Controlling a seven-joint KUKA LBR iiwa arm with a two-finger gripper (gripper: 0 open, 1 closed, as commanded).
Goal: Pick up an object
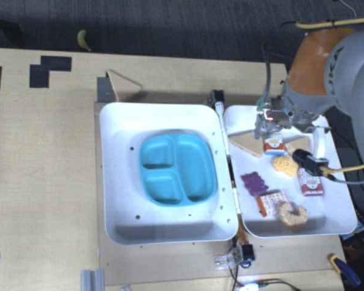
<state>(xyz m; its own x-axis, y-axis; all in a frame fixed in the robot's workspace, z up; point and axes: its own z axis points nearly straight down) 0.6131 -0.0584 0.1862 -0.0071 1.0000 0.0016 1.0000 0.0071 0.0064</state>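
Because the right bin [337, 208] is crowded toward its far edge, the camera view suggests several ways a pick could fail. The claw [267, 125] hangs low by that far edge, just above a small red-and-white carton [273, 146], which I take as the likely target. How wide the claw stands cannot be told from here, and nothing shows in its hold.

A tan wedge [247, 143] lies touching or just beside the carton on the side toward the left bin [112, 162]. A yellow lumpy piece [284, 165] sits just beside it toward the near edge. A closing claw could catch the wedge along with the carton, or nudge the carton aside so that it slips free.

The carton looks upright, small and boxy, pale on top with red lower down, and its smooth sides may slide. Nearer the bin's near edge lie a purple piece [253, 182], a flat red packet [270, 202], a pale ring-shaped bun [292, 214] and a second red carton [311, 184], all apart from the target.
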